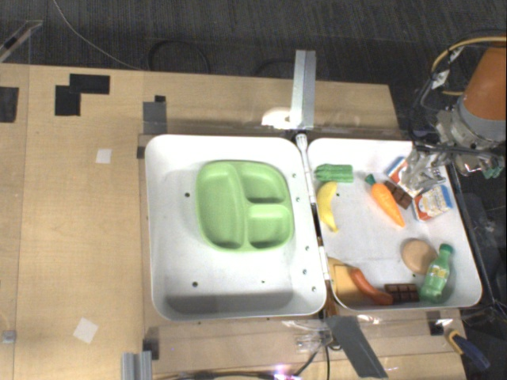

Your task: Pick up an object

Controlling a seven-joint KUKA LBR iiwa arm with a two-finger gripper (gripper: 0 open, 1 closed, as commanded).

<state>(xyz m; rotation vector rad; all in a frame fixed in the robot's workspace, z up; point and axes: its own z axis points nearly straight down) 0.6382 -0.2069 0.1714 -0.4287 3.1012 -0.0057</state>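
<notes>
Two white bins sit side by side: the left bin (158, 236) holds one green divided tray (242, 204). The right bin (463, 236) holds one banana (326, 205), one carrot (387, 202), one green bottle (436, 274), one potato (417, 255) and one sausage (369, 286).

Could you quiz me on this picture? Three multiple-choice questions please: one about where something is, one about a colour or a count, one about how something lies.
1. Where is the green tray?
A. in the left bin
B. in the right bin
C. on the floor

2. What colour is the bottle?
A. red
B. green
C. blue

3. How does the banana lie?
A. standing upright
B. hanging from the end effector
C. flat on the bin floor

Answers:
1. A: the tray lies in the middle of the left bin.
2. B: the bottle in the near right corner of the right bin is green.
3. C: the banana lies flat by that bin's left wall, far from the end effector.
</notes>
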